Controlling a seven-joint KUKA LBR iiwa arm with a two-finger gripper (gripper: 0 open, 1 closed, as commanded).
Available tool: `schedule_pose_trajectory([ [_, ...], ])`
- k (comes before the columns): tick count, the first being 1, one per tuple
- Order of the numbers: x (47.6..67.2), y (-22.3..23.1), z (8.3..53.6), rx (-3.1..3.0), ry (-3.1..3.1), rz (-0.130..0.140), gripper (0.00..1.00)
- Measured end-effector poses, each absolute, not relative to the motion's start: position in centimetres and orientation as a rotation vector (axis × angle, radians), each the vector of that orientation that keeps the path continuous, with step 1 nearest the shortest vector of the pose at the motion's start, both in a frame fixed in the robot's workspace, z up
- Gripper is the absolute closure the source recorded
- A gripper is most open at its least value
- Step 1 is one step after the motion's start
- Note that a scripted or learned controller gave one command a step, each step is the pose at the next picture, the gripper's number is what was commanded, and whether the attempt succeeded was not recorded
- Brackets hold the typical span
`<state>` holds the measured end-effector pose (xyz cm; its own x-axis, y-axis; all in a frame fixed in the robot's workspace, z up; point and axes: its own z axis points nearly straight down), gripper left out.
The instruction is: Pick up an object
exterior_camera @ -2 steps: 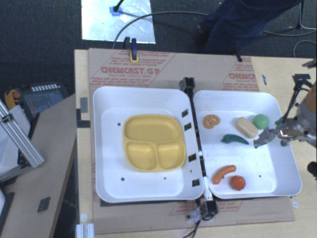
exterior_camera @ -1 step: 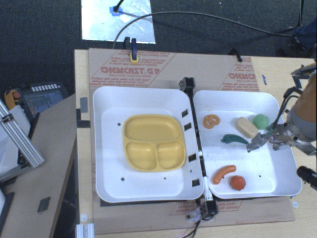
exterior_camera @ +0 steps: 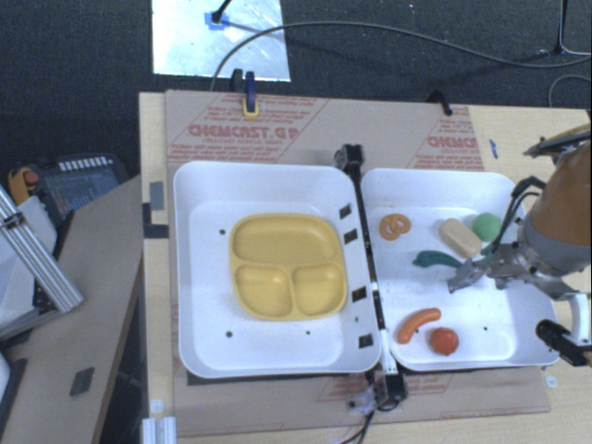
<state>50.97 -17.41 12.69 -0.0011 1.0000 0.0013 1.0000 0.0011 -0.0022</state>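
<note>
Cardboard (exterior_camera: 277, 123) under both bins (exterior_camera: 199, 248) reads "CHEMCAST" in red print

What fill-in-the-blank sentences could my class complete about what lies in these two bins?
1. The yellow tray lies in the ____ bin.
2. The yellow tray has ____ compartments.
3. The tomato lies right beside the ____.
4. The pretzel lies in the ____ bin, where the claw hovers.

Missing words: left; three; sausage; right
</note>
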Motion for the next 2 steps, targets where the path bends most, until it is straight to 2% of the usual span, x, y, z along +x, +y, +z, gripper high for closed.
schedule_pose_trajectory([
  [1,51.1,-17.5,14.0,-2.223,-2.225,-0.002,1.0],
  [2,51.7,-17.0,18.6,-2.22,-2.231,-0.005,1.0],
])
